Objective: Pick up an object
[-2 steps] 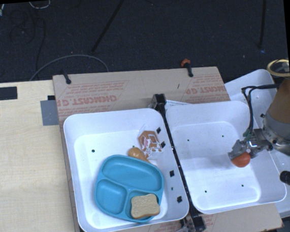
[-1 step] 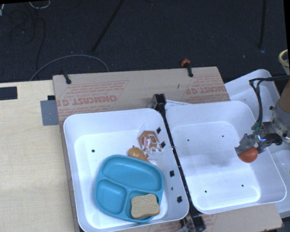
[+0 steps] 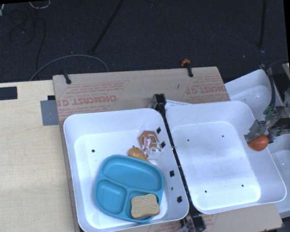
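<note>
My fingers (image 3: 260, 138) are clenched on a small round orange-red ball (image 3: 259, 143) over the right white bin's (image 3: 222, 198) right rim. The left white bin (image 3: 79, 145) holds a blue divided plastic tray (image 3: 122, 185).

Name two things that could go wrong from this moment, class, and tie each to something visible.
1. The hand sits at the right bin's far rim, beside a small orange-red object; whether it grips it is unclear, so it may slip.
2. The other items crowd the blue tray in the left bin, so a grasp could catch the tray.
</note>
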Motion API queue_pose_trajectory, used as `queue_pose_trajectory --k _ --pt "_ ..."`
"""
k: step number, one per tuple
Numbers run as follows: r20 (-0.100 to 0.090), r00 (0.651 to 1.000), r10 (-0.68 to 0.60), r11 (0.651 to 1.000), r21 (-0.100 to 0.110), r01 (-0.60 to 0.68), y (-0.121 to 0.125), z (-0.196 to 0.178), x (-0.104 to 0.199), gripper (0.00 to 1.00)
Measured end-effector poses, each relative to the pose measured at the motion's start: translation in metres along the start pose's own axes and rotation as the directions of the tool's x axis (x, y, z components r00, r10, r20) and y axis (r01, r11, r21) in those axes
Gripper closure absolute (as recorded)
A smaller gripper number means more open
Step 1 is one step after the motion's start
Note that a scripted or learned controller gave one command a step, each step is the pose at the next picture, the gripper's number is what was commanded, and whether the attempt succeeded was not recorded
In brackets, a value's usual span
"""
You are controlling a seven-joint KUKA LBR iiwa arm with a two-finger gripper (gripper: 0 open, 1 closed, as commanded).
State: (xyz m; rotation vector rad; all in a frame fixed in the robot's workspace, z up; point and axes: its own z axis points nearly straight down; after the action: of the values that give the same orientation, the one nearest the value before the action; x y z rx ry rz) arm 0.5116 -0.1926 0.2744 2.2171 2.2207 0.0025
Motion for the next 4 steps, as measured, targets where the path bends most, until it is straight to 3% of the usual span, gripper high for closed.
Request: queue_pose_trajectory --k 4 --pt "-0.003 1.0 -0.003 1.0 0.008 0.003 0.022 0.016 0.209 1.0"
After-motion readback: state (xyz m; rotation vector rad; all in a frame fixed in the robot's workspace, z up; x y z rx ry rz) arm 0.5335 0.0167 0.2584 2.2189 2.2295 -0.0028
